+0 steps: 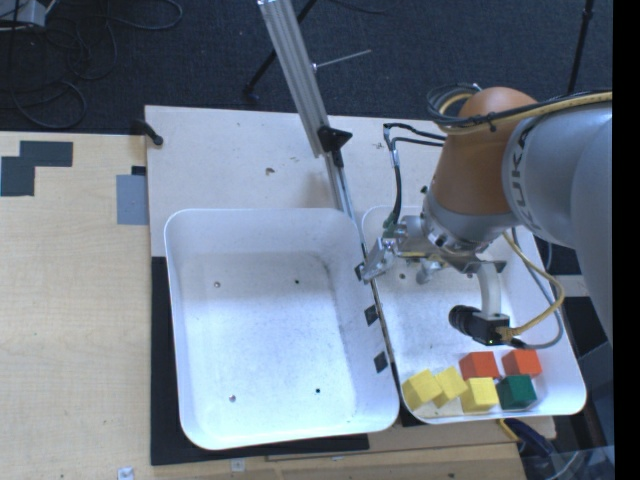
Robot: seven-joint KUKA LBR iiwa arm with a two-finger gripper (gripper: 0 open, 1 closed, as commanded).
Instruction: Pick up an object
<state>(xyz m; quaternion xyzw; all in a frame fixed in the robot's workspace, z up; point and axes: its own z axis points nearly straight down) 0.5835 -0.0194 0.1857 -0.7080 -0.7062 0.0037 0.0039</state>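
Camera view, nearest first: six small cubes crowd the near right corner of the right bin [470,415]. There are three yellow blocks [450,382], a green block [517,393], and two orange blocks [481,364] just behind them. They look light, rigid and flat-faced, probably neither fragile nor slippery, so a grip across two opposite faces should suit. They touch one another and sit close to the bin's near and right walls, which leaves little room to slip in beside them. The leftmost yellow one has a free left side and looks the easiest to take. Farther in, the bin floor is bare. Above its far left part hangs the pincer [400,253], near the rim shared with the left bin [172,230]. Whether it is released or clenched I cannot tell.
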